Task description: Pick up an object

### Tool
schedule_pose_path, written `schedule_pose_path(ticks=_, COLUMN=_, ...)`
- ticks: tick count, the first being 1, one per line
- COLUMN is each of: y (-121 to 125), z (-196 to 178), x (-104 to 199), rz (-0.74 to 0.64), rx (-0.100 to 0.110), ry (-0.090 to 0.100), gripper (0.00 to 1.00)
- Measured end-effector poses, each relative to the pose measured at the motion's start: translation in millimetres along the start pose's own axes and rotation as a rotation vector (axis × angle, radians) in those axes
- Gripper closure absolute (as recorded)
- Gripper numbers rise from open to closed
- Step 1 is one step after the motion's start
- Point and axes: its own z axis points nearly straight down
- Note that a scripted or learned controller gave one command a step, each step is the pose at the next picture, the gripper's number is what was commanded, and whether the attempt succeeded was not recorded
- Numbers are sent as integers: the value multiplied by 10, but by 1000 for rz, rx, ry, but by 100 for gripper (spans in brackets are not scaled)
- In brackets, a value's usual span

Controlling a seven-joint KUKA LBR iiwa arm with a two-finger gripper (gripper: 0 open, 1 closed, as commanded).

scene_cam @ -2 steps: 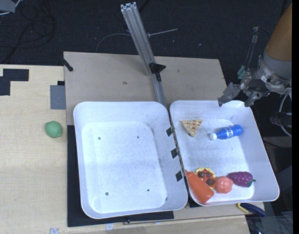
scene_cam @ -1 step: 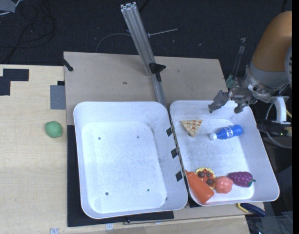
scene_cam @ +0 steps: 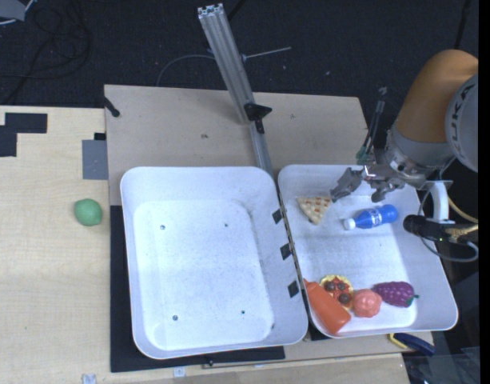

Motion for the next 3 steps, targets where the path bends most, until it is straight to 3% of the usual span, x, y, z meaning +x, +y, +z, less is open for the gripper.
schedule_pose_path(ticks=1, y=71, z=472, x=46, rz=-1, rx=-2, ry=0, gripper=0)
schedule_pose_path(ticks=2, y=80, z=349, x=37, rz=0, rx=-6, ry=-1, gripper=100)
schedule_pose_path(ticks=3, y=132, z=-257, x=76, rz=0, rx=-10, ry=-1, gripper=100)
